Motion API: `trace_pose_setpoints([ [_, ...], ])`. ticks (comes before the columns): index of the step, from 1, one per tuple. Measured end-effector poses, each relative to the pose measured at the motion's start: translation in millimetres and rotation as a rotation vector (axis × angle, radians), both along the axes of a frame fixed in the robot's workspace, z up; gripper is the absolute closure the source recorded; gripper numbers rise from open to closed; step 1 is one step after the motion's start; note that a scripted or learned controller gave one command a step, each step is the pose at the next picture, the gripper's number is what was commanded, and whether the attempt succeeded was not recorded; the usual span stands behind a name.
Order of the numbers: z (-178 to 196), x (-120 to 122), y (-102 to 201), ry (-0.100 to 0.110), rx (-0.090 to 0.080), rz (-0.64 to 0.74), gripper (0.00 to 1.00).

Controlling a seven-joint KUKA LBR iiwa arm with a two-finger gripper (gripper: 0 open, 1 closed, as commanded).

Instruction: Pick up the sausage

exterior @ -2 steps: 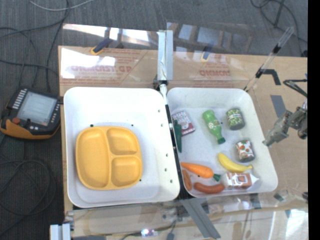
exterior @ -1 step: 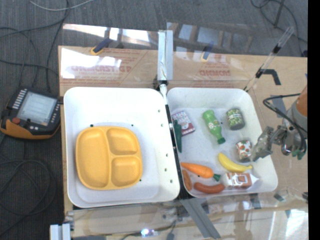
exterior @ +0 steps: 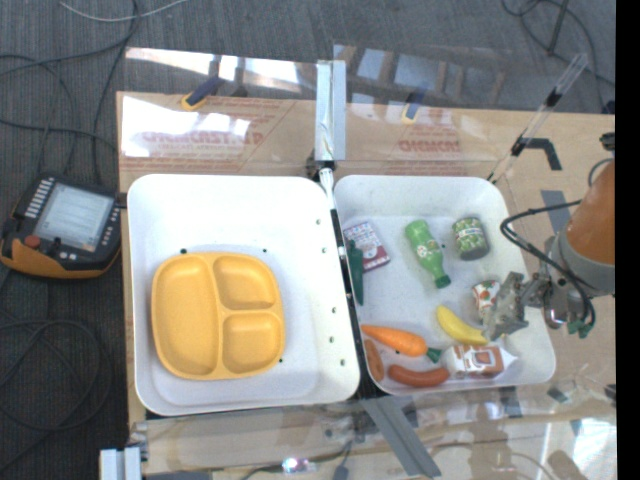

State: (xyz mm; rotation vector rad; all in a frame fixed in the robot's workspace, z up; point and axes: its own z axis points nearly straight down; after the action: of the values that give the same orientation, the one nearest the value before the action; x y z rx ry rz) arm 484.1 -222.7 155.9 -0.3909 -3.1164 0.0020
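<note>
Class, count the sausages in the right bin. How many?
2: one sausage lies along the bin's near edge below the carrot; another sits left of it, beside the carrot.

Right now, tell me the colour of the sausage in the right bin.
Reddish-brown; the sausage shows in the camera view, below the carrot.

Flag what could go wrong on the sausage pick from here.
1. The sausage lies against the right bin's near wall, beside the carrot and a small packet: fingers may clip those.
2. The tool sits over by the banana, off target; descending here would likely hit the wrong item.
</note>
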Motion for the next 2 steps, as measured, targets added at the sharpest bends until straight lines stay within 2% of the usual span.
trace_pose_setpoints([
  [1, -4, 0, 0, 0.000, 0.002, 0.342, 1.00],
  [2, 41, 7, 0, -0.004, 0.000, 0.484, 1.00],
])
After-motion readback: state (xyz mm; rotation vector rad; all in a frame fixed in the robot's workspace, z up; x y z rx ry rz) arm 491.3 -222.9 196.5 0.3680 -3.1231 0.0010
